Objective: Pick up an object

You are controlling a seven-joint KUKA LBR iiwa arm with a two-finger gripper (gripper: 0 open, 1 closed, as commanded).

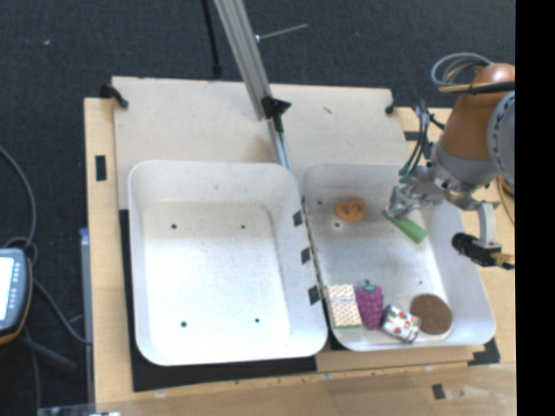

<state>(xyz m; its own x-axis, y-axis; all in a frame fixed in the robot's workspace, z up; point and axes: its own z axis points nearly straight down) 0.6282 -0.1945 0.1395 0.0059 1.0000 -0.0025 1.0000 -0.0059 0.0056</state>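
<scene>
Hand point(404, 204) low in right bin point(460, 258), upper part, just beside green object point(411, 229); contact unclear, grip state impossible to tell. Orange round item point(350, 210) near, to left. Along bin's near edge: patterned box point(343, 305), purple object point(370, 305), red-and-white can point(400, 322) on side, brown disc point(431, 313); labels unreadable. Left bin point(217, 258) alongside. Metal post point(247, 50) slanting over bench point(208, 120). Dark carpet around.

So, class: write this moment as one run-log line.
arm: over right bin | gripper: by green object, grasp unclear | orange piece: left of it | left bin: untouched
</scene>
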